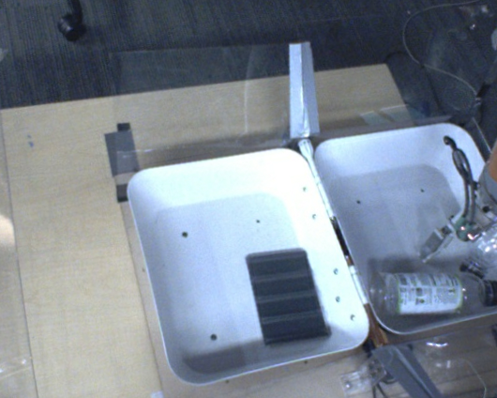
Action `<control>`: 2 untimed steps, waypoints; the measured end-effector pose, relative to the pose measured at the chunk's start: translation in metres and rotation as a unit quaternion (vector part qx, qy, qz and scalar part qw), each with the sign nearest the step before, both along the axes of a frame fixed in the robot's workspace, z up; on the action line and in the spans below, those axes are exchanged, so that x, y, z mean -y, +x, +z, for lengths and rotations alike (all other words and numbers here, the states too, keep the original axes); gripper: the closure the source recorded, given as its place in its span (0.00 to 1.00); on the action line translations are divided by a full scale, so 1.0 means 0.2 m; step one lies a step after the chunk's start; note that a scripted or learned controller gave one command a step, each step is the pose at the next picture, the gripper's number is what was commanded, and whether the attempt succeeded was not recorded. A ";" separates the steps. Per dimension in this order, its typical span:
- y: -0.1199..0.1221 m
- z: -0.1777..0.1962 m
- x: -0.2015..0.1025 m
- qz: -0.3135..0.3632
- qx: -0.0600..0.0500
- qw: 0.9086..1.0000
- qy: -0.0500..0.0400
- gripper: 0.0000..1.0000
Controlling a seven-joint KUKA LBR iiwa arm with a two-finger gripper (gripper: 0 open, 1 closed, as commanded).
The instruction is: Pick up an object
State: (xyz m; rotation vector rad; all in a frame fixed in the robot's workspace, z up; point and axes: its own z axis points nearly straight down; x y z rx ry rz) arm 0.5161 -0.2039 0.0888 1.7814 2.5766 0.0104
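Basically nothing is picked yet: the clear bottle lies on its side near the front wall of the right bin, untouched, and a black ridged block sits in the left bin. The end effector hangs low just above the bottle; its grip cannot be told. Descent and grasp remain. The bottle hugs the front rim, room opens toward the bin's back.
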 end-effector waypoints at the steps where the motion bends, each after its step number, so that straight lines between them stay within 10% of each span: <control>1: -0.08 0.01 -0.34 0.061 0.003 0.998 -0.002 0.00; 2: 0.25 0.00 -0.44 0.066 0.002 0.998 -0.002 0.00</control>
